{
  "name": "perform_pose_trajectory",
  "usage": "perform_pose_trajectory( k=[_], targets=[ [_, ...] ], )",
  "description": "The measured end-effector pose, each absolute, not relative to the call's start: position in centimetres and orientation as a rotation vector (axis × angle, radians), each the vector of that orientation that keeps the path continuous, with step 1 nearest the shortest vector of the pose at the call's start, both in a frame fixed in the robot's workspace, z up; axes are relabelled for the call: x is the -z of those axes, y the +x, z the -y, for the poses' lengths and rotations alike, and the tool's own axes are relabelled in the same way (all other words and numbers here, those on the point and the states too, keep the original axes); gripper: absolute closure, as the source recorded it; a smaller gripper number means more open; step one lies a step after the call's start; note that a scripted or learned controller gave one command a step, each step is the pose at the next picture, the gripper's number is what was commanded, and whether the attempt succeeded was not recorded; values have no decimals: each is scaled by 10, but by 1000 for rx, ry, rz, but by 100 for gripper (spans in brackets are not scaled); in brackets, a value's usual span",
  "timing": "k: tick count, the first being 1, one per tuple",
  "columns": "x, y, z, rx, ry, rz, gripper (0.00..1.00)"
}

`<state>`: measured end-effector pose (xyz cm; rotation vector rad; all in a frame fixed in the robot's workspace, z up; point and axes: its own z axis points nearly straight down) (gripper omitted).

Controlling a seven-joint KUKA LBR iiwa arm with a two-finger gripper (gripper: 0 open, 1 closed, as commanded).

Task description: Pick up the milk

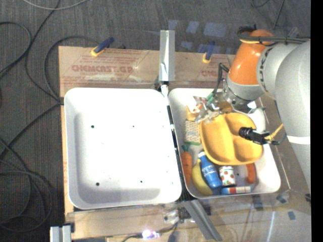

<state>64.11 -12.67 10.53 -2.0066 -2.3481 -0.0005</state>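
Here, the gripper (218,104) is hovering over the far end of the crowded right bin (274,181), while the milk (227,174) is lying near its front.

Nearest the camera, a red-and-white tube (236,189) is lying along the front wall, with a banana (199,181) and a blue cup (209,171) crowding in just left of the small white spotted carton that is looking most like the milk. Behind them a carrot (187,161) is lying by the left wall, and a yellow dish (229,137) is leaning across the middle, well apart from nothing. Farther back, the arm's orange band (247,67) is hanging above the gripper; whether it is spread or closed cannot be told. The left bin (70,150) is sitting alongside on cardboard (116,67).
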Motion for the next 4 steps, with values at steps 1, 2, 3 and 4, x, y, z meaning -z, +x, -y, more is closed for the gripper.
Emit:
perform_pose_trajectory(
  k=[1,2,3,4],
  targets=[
    [-104,640,127,-2,-2008,2344,0],
    [-92,656,122,-50,-2020,2300,0],
    [-91,655,118,-59,-2028,2305,0],
    [-91,654,121,-60,-1957,2362,0]
  ],
)
